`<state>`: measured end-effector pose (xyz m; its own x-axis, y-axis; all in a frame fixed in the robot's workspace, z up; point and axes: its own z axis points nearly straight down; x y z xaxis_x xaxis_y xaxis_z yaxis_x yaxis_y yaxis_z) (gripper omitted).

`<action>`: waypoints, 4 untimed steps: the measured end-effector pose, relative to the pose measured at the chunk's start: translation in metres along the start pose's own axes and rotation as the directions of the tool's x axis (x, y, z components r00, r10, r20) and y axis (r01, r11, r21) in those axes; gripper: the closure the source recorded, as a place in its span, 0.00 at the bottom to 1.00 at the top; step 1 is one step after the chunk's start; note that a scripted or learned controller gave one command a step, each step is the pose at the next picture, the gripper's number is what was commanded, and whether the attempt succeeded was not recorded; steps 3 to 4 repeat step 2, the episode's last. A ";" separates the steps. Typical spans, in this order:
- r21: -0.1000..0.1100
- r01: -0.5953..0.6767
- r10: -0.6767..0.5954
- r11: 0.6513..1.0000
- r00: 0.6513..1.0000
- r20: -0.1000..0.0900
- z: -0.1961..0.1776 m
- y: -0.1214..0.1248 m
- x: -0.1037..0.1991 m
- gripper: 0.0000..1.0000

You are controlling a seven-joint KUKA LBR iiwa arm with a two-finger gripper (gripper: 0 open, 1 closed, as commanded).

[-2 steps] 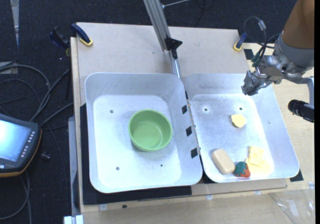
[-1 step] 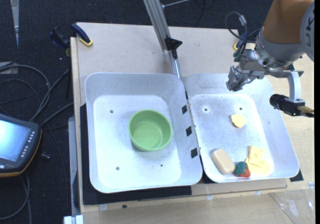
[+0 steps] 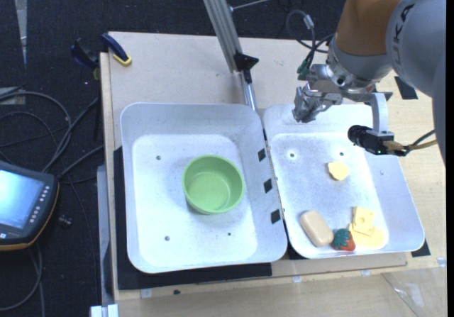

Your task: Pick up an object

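Gripper poised over the right bin's far edge, nothing held

The gripper [image 3: 306,111] hung at the rim of the right bin [image 3: 397,188]; fingers looked narrow and empty; the candidates, a yellow piece [image 3: 339,171], tan block [image 3: 316,228] and strawberry [image 3: 343,240], lay well apart from it; descending here would probably close on nothing.

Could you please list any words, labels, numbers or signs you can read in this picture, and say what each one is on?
No text can be read in this view.
Handheld screen at the left edge: lit, but its contents are too blurred to read.
Green bowl, the two white bins and the food pieces: no visible lettering.
Arm and tool: no legible marking.
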<state>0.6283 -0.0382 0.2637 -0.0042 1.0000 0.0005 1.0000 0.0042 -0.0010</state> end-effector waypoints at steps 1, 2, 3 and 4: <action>0.000 0.000 0.000 1.000 1.000 0.000 0.019 0.013 0.045 1.00; -0.002 0.000 0.000 1.000 1.000 0.000 0.014 0.032 0.094 1.00; -0.002 0.000 0.000 1.000 1.000 0.000 0.014 0.032 0.094 1.00; -0.002 0.000 0.000 1.000 1.000 0.000 0.014 0.032 0.094 1.00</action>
